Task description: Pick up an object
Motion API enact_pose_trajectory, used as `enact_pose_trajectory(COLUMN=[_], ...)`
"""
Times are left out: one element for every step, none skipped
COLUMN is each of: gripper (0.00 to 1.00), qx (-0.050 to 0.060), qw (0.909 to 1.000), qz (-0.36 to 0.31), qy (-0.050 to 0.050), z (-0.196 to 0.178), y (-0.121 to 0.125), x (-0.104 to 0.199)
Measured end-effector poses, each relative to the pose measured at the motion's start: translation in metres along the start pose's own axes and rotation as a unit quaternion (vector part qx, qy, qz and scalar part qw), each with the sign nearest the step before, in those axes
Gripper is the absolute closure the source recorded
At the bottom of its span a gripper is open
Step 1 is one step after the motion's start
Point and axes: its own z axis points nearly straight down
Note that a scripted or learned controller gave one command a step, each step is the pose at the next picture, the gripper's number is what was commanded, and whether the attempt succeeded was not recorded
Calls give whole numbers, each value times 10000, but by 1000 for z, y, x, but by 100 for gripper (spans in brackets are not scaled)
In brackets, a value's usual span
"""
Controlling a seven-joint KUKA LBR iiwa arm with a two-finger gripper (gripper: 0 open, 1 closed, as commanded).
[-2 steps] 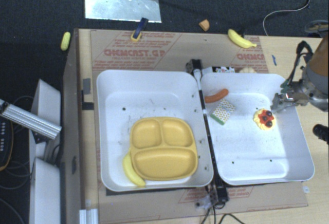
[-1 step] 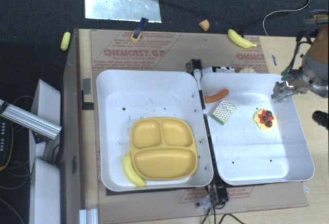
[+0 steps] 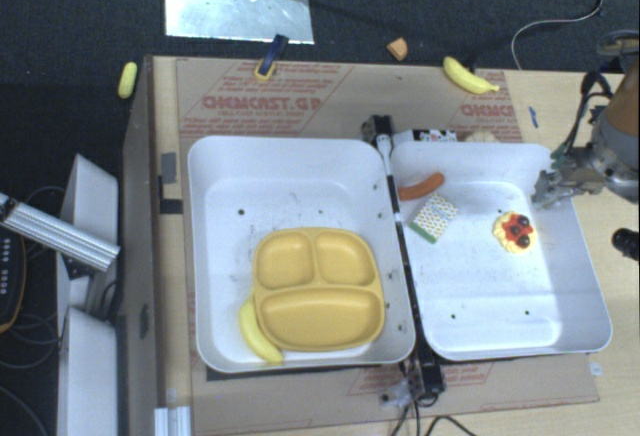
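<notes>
The right bin (image 3: 560,324) holds three small objects. An orange sausage (image 3: 421,186) lies near its far left corner, with a green-and-white speckled block (image 3: 435,218) just in front of it. A small yellow tart with red berries (image 3: 514,232) sits toward the bin's right side. My gripper (image 3: 552,188) hangs over the right bin's far right rim, up and to the right of the tart, touching none of the objects. In the left bin (image 3: 215,224), a yellow divided plate (image 3: 318,287) has a yellow banana (image 3: 256,332) lying against its front left edge.
A second banana (image 3: 468,75) and a small orange piece (image 3: 398,48) lie on the bench behind the bins. A blue-and-yellow clamp (image 3: 270,56) sits at the bench's far edge. A black divider (image 3: 398,224) runs between the bins. The grey arm (image 3: 615,139) stands at the right.
</notes>
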Motion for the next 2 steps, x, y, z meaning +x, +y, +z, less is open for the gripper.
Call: enact_pose_trajectory(gripper=[100,100], qx=[-1,1], qw=[10000,10000], qz=[-11,2], qy=[7,0], z=[-12,0], y=[-38,-15], x=[53,8])
